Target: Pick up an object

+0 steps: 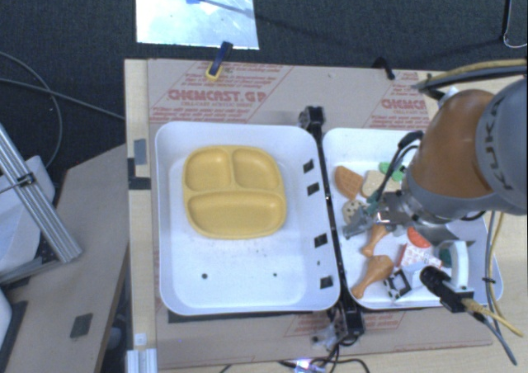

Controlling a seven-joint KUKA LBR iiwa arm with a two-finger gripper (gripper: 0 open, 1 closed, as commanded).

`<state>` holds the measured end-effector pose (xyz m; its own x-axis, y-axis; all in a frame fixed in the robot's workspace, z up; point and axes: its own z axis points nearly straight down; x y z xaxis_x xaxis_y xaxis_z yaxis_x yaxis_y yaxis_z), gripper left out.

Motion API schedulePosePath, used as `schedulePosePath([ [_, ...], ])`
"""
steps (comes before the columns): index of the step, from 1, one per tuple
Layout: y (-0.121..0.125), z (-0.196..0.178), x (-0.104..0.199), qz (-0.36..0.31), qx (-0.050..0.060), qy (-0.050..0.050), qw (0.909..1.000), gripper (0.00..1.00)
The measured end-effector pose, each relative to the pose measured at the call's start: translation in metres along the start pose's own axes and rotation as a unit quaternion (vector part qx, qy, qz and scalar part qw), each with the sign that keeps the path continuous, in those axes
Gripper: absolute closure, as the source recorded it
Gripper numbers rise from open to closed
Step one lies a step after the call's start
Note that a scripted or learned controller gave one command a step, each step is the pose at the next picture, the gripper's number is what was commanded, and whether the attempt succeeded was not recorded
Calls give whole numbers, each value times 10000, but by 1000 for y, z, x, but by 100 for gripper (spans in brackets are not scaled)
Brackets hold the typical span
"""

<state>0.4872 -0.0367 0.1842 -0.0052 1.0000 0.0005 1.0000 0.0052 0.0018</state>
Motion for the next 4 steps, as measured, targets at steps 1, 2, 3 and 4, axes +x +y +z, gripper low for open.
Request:
schedulePosePath([
  [1, 31, 42, -58, 37, 1, -8, 10000, 0],
  [2, 7, 103, -48, 25, 22, 4, 10000, 0],
  [3, 9, 89, -49, 19, -5, -1, 10000, 100],
  [4, 25, -6, 11, -32, -51, 9, 10000, 100],
])
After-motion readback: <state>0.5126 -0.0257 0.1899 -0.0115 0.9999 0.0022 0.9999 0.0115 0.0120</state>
